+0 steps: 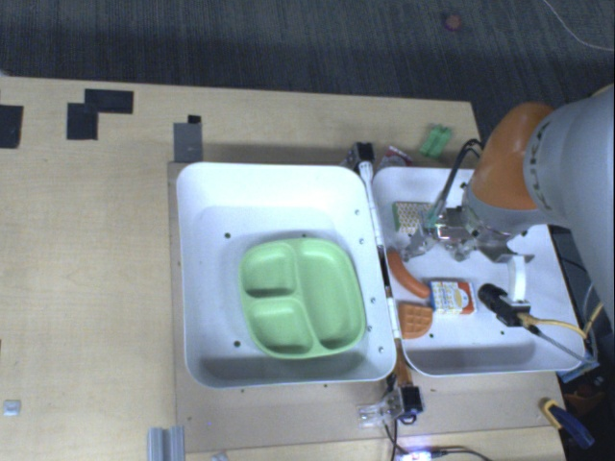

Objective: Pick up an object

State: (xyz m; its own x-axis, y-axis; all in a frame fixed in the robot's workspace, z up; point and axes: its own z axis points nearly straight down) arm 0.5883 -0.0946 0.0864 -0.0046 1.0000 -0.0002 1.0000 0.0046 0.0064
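Gripper point(423, 243) low in the right bin point(538, 353), over the clutter at its left side.

Whether its fingers are spread or closed I cannot tell. The nearest targets are the hotdog point(406, 275) just below it, touching the packet point(450, 297), with the toast point(415, 320) beyond. A clean grasp likely means dropping straight down across the hotdog's narrow width, clear of the bin wall and the packet.
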